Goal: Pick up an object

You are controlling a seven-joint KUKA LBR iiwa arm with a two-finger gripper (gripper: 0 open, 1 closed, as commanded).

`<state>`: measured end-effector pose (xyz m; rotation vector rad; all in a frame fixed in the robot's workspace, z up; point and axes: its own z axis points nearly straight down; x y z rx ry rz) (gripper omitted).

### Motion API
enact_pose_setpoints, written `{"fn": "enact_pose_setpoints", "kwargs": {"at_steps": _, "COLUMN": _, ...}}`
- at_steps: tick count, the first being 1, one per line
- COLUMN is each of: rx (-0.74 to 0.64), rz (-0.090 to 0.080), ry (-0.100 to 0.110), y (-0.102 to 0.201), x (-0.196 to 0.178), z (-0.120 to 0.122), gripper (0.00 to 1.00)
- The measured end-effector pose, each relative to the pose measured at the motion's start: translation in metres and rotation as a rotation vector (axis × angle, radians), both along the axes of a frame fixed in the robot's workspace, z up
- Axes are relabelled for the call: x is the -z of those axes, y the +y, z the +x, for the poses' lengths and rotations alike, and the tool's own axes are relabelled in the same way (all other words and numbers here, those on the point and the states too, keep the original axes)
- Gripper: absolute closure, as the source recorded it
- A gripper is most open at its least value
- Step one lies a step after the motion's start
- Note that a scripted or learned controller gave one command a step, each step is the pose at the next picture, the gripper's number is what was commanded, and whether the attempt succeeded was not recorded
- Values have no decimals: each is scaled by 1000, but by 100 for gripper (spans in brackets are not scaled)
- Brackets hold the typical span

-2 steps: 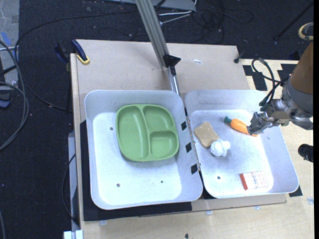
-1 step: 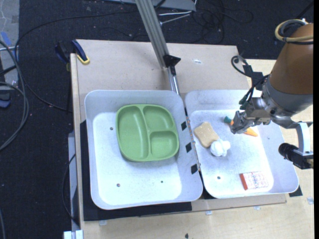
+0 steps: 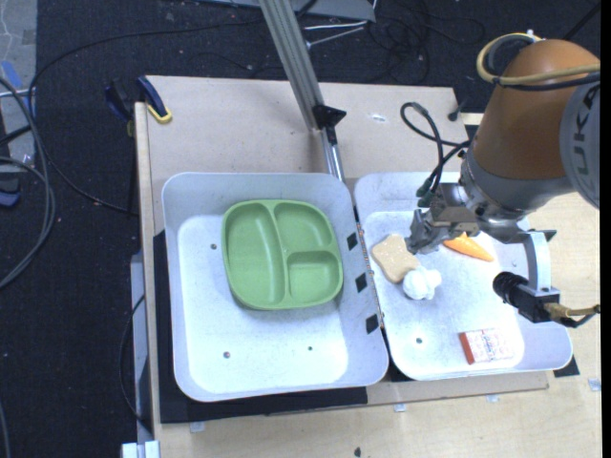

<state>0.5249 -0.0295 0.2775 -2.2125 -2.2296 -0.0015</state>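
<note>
The arm reaches over the right bin, 1 of 2. Its gripper hangs just above and right of the tan toast piece; whether it is clenched, I cannot tell. Nearby lie a white lump and an orange carrot.

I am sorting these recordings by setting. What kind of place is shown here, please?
Probably a robotics lab or test bench. A robot arm reaches over two white bins on a wooden bench, loose cables lie on the dark floor, and the bins hold toy-like items such as a green divided plate.
</note>
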Motion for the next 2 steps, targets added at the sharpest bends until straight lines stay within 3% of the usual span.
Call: {"fn": "enact_pose_setpoints", "kwargs": {"at_steps": 2, "rx": 0, "rz": 0, "ry": 3, "y": 113, "x": 33, "z": -4, "gripper": 100}}
